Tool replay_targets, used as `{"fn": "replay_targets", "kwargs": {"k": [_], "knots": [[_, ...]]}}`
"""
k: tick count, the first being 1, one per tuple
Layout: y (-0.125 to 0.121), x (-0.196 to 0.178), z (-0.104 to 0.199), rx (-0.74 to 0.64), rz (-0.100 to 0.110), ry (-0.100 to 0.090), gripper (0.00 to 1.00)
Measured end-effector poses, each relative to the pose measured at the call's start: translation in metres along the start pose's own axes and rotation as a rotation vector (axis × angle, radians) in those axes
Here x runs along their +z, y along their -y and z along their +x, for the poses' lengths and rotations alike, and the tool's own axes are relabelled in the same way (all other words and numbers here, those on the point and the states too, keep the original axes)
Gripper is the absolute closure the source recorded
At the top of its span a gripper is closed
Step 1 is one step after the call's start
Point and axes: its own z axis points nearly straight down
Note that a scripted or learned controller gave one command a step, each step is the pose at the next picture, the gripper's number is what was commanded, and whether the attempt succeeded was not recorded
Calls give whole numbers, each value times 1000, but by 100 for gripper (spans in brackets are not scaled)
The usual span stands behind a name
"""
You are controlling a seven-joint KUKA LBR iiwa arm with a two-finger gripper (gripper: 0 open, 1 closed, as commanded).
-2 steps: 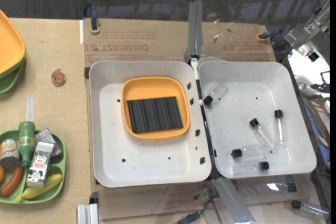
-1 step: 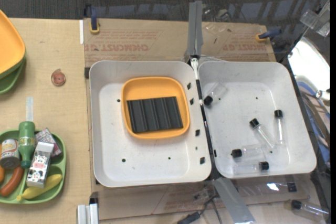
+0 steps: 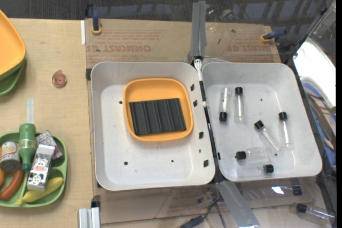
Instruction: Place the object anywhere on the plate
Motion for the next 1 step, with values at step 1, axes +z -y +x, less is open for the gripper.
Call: {"fn": "replay_targets", "kwargs": {"k": [1], "knots": [[13,46,16,-365,-1,-3,0]]}}
